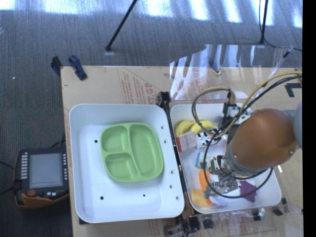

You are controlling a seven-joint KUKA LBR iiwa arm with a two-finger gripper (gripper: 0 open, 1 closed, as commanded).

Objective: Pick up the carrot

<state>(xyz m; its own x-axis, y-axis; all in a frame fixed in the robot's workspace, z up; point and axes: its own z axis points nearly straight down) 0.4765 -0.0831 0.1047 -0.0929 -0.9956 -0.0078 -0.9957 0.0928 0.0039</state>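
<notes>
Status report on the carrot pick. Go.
Gripper low in right bin. Carrot beside it, partly hidden by arm. Purple item, yellow item crowd nearby.

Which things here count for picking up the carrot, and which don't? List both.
For the job:
carrot, partly under the arm
gripper, low in the right bin

Lying about:
green plate in the left bin
banana
purple item
small carton
pendant on the floor

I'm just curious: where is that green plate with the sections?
The green plate lies in the left white bin, near its middle, away from the robot's hand over the right bin.
</notes>
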